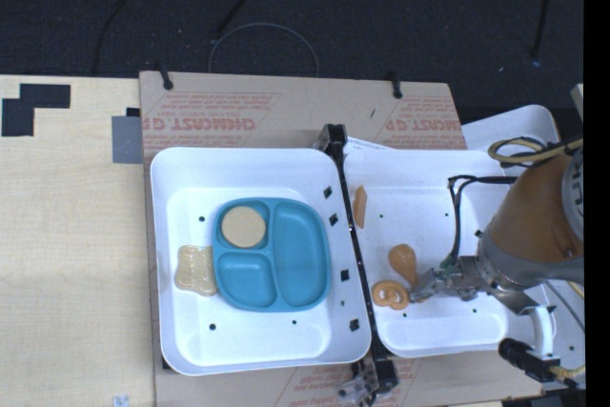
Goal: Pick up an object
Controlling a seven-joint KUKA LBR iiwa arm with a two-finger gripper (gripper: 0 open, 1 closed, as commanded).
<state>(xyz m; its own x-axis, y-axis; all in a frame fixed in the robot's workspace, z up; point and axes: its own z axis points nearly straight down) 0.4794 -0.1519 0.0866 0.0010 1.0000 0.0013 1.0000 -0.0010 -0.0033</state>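
In the right bin lie three food pieces: a slim tan stick near the left wall, a brown drumstick-like piece in the middle, and a small pretzel near the front. My gripper reaches in from the right, low in the bin, its tip just right of the pretzel and below the drumstick piece. Nothing shows between its fingers.
The left bin holds a blue divided tray with a round tan cookie in one compartment, and a pale waffle piece beside the tray's left edge. A black divider separates the bins. Cables run over the right bin.
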